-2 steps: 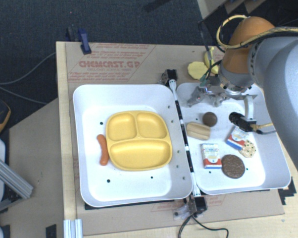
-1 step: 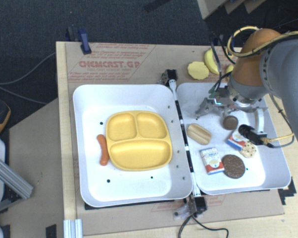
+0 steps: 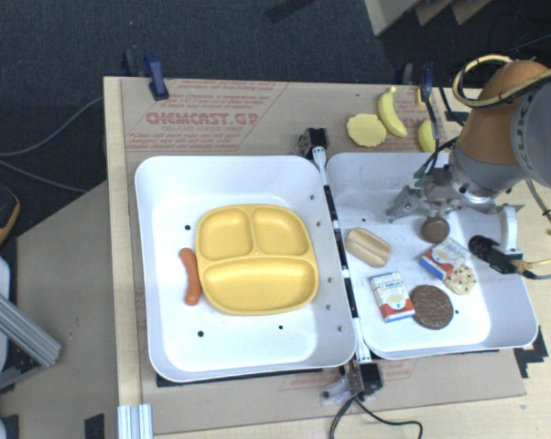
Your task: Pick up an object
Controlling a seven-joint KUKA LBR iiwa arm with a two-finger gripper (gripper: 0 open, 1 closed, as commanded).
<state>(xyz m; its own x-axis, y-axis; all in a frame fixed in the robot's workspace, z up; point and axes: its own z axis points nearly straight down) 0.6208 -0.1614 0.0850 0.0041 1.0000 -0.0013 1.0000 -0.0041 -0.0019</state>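
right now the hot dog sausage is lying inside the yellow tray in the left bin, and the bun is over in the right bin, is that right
Not quite. The sausage is not inside the yellow tray; it lies on the floor of the left bin, beside the tray's left edge. The camera view shows this. The rest holds: the bun is in the right bin.

- Two white bins (image 3: 166,245), smooth, slightly glossy plastic.
- Yellow divided plate (image 3: 255,259), smooth, soft-sheened plastic, well left of the end effector (image 3: 420,201).
- Table (image 3: 202,117), matt brown board with printed lettering.
- End effector, dull grey metal.
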